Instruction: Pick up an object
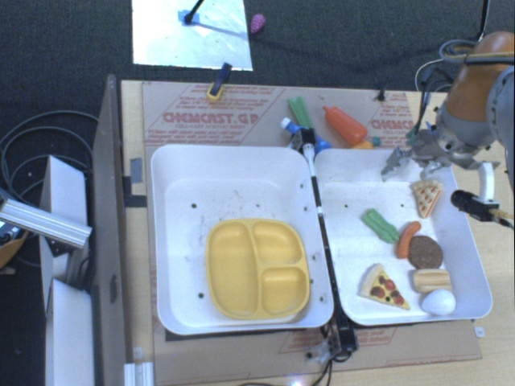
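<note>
Camera view: looks down at a slant on two shallow white bins set side by side on the table [241, 107].
Left bin [181, 183]: holds a yellow divided plate [257, 268] with three compartments, lying toward the near right part of the bin; the floor around it shows dark specks.
Right bin [346, 199]: holds toy food, all gathered in its right and near part.
Waffle wedge [426, 197]: tan, near the far right wall, just below the tool.
Green pod [380, 225]: lies at a slant in the middle of the bin.
Sausage [408, 238]: orange-red, just beside the green pod on its right, touching the brown patty [425, 252].
Bread roll [431, 279]: tan, right below the patty.
Egg [438, 302]: white, at the near right corner, just beside the roll.
Pizza slice [382, 286]: lies left of the roll and egg, near the front wall.
Behind the bins: a toy carrot [344, 125], a green piece [299, 111] and a blue piece [288, 125] lie on the table by the seam between the bins.
Arm [475, 95]: grey with an orange band, reaching in from the right above the right bin's far right corner.
Tool [410, 159]: hangs over the far part of the right bin; its fingers are spread apart with nothing between them, and the nearest food is the waffle wedge.
</note>
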Robot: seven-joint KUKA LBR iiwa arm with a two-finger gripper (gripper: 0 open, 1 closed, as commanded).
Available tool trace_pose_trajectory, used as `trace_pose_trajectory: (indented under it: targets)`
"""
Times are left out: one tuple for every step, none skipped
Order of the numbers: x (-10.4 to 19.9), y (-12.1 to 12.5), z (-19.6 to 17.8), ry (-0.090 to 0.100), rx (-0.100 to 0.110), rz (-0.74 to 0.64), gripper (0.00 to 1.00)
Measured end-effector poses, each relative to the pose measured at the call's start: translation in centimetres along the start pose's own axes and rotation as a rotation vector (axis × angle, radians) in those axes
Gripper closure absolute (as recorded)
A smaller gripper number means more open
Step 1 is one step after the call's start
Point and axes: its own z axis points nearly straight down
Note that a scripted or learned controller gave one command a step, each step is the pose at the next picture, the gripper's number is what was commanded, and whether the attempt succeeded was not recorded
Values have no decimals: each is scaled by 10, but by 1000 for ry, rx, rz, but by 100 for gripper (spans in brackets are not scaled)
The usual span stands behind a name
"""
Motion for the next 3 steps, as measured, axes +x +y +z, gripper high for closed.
trace_pose_trajectory:
  targets:
    - [-5, -50, 21, -2, -4, 6, 0]
    - [19, -92, 18, -2, -5, 5, 0]
    - [19, -116, 34, -3, -5, 6, 0]
